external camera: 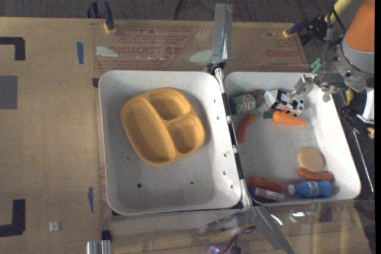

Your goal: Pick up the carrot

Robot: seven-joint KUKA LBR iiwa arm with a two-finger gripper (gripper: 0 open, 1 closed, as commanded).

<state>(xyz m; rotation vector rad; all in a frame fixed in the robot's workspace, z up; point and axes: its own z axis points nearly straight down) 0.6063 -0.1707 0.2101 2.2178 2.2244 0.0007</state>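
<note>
Wooden table (53, 128) bearing two white bins; carrot (287, 119) lies at twelve o'clock in the right bin (345, 146). Gripper (306, 85), aperture indiscernible, hovers at its one o'clock: approach step; descent over the carrot comes next.

Crowded far corner hems in the carrot (287, 119)

A black-and-white toy (284, 103) sits against its far side, a green can (243, 103) and a sausage (244, 127) lie to its left; the bare floor of the right bin (271, 149) on its near side leaves open room.

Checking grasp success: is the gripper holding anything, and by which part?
Nothing is held. The gripper sits above and right of the carrot, which lies in the right bin.
</note>
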